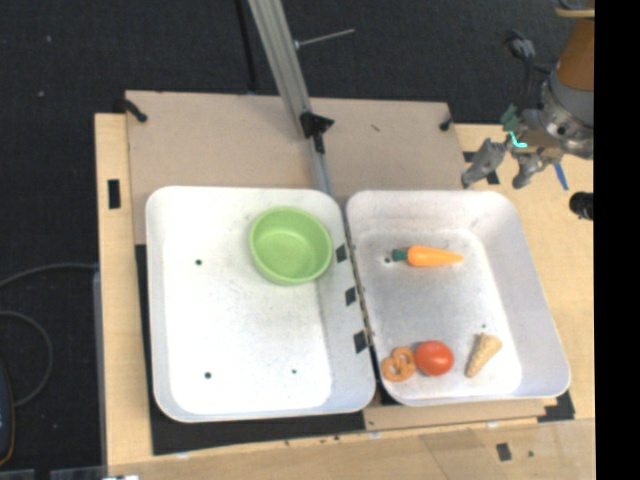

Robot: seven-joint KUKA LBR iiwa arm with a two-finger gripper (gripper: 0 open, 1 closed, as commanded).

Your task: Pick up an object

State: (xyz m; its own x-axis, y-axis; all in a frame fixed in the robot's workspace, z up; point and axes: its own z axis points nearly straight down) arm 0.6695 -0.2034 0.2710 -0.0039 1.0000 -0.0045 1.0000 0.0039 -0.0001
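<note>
My gripper hangs above the far right corner of the right bin, fingers spread apart and nothing between them. In that bin an orange carrot with a green end lies near the far side. At the near edge sit a pretzel-like orange ring, a red tomato and a tan cone in a row. A green bowl stands upright in the left bin, near its far right corner.
A grey metal pole slants up from the seam between the two bins at the back. The wooden bench shows behind the bins. The arm's orange band is at the upper right.
</note>
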